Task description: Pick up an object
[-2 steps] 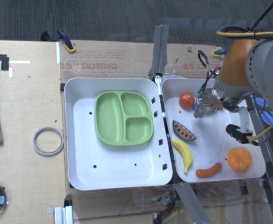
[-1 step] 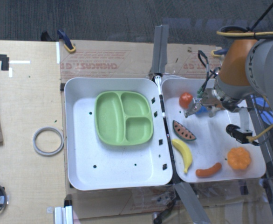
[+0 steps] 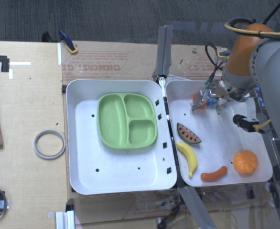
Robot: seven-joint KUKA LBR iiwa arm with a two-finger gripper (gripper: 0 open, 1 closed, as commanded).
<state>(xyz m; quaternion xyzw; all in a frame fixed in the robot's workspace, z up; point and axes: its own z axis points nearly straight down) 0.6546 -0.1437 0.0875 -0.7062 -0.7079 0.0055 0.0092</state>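
Two white bins are set side by side on the bench. A green divided plate [image 3: 127, 120] is sat in the left bin [image 3: 80, 142]. In the right bin [image 3: 216, 132], a watermelon slice [image 3: 188, 133], a banana [image 3: 188, 158], a sausage [image 3: 213, 174] and an orange [image 3: 245, 161] are laid out toward the near side. The gripper [image 3: 206, 100] is lowered at the far end of that bin, right against a small red-orange item [image 3: 198, 98] that's mostly hidden by it. Open or closed can't really be told from this angle. A tape ring [image 3: 49, 143] is left on the bench, well off to the left.
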